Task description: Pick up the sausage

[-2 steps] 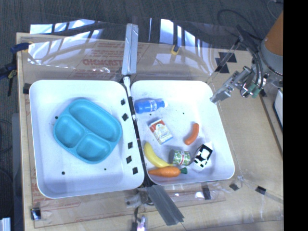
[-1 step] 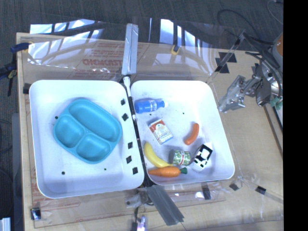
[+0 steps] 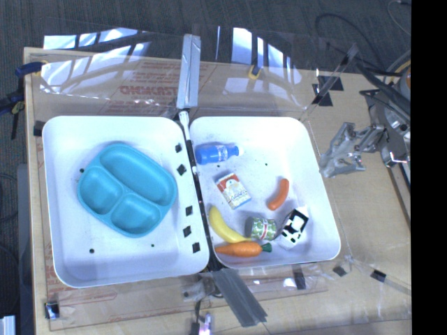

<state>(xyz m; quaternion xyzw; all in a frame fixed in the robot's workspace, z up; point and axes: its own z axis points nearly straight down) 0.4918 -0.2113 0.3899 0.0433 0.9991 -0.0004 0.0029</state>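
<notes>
We started at the near rim of the right bin point(image 3: 328, 250), where a carrot point(image 3: 239, 250), a banana point(image 3: 225, 225), a green can point(image 3: 262, 227) and a black-and-white cube point(image 3: 294, 227) crowded together at about six o'clock. Just past them, toward three o'clock of that bin, lay the sausage point(image 3: 278, 193), on its own and apart from its neighbours. A small carton point(image 3: 232, 190) sat near the middle and a blue bottle point(image 3: 215, 152) toward eleven o'clock. The left bin point(image 3: 56, 208) held a blue divided tray point(image 3: 127, 188).

The gripper point(image 3: 343, 152) hung outside the right bin, off its two o'clock corner; we could not tell how it was set, and saw nothing in it.

We judged the risks to be the sausage rolling away under a slanted approach, and the can and cube nearby getting knocked.
</notes>
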